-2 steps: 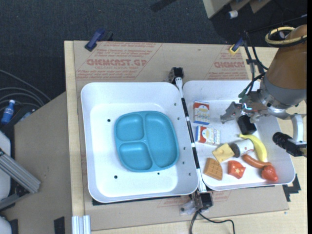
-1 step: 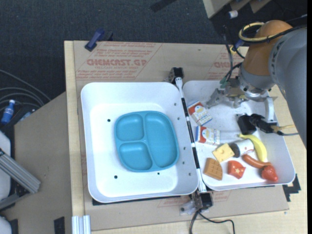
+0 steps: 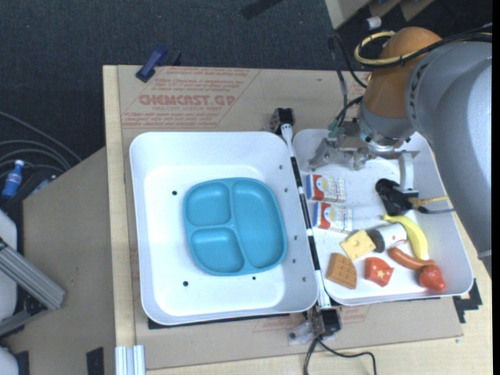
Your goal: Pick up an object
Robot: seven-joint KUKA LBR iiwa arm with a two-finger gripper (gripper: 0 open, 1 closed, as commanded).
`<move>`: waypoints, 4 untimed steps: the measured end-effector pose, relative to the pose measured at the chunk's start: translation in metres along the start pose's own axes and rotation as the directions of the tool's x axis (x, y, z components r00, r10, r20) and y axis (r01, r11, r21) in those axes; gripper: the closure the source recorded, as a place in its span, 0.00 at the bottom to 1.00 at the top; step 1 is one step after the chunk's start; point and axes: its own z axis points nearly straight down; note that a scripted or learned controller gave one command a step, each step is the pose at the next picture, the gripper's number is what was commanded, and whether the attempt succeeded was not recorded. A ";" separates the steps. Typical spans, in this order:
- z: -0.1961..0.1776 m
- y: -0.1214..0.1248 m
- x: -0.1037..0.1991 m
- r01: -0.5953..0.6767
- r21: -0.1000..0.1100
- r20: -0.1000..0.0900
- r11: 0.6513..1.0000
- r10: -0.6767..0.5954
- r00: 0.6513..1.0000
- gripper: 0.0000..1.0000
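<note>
Blue divided plate in the white bin left of the end effector, blue clip on the tabletop far left, cables beyond.

the arm runs off the picture's right edge and covers the right bin's far right corner. the gripper sits under the wrist over that bin's far edge, its fingers too hidden to read. print on the two packets by the bin's left wall is too small to make out. a cable leaves at the bottom edge.
</note>
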 end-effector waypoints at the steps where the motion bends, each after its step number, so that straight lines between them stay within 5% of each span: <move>1: 0.001 -0.062 -0.004 -0.002 0.002 0.001 1.000 0.002 1.000 0.00; 2: 0.000 0.002 0.000 0.000 -0.002 0.002 1.000 0.000 1.000 0.00; 3: 0.000 -0.050 -0.003 -0.002 0.001 0.001 1.000 0.002 1.000 0.00; 4: 0.000 -0.011 -0.002 -0.001 -0.002 0.001 1.000 0.001 1.000 0.00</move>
